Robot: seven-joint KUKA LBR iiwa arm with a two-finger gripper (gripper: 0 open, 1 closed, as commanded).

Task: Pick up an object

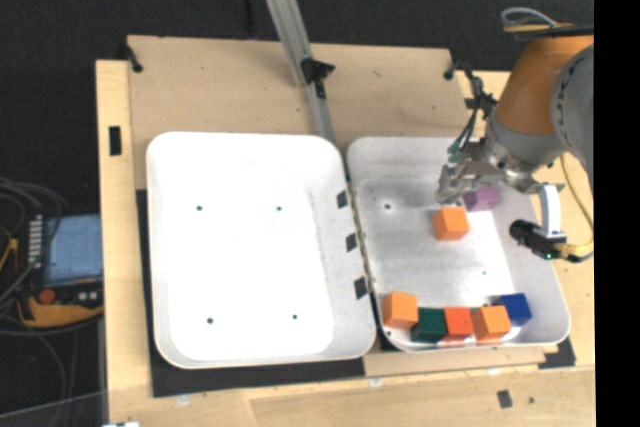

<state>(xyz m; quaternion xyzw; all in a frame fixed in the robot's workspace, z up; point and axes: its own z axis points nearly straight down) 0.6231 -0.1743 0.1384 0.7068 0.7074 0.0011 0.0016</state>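
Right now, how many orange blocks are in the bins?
4, all in the right bin: one block in the middle beside the fingers, and three along the near wall. The arm could be hiding more.

even overhead light, bright white bins, soft blur

You see an orange block lying flat just below the claw, a purple piece partly hidden beside it, five blocks well below.

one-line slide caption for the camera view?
Tool poised just above a lone orange block in the right bin; more blocks line its near edge.
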